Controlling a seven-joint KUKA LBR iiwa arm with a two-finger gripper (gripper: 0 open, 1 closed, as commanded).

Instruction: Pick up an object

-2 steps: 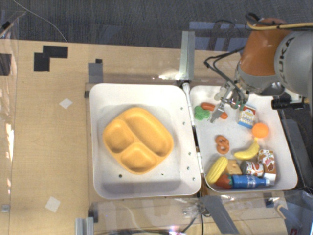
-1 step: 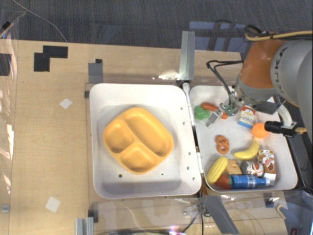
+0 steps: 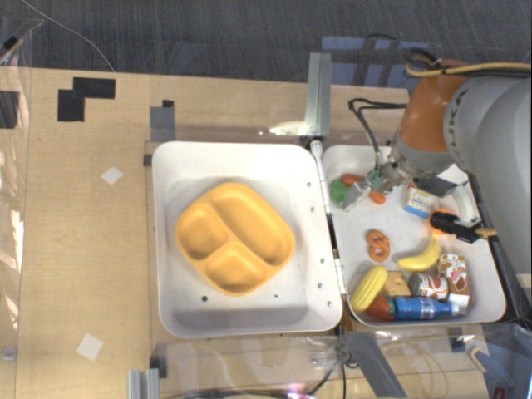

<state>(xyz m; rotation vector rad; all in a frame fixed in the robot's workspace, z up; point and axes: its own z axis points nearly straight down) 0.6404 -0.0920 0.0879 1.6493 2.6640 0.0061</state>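
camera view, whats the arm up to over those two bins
The grey arm with the orange band reaches in from the right, its gripper down in the far end of the right white bin, by a green round toy and a small orange piece. Nothing is visibly lifted yet. The left white bin holds a yellow divided plate.

Seen from above: pale wooden worktop (image 3: 75, 248) marked with black tape patches (image 3: 83, 96) and small grey squares (image 3: 111, 175). Beyond its far edge, dark ribbed floor covering (image 3: 208, 15), possibly carpet. Along the left, a clear, faintly reflective panel (image 3: 15, 206). Even light, without hard shadows.
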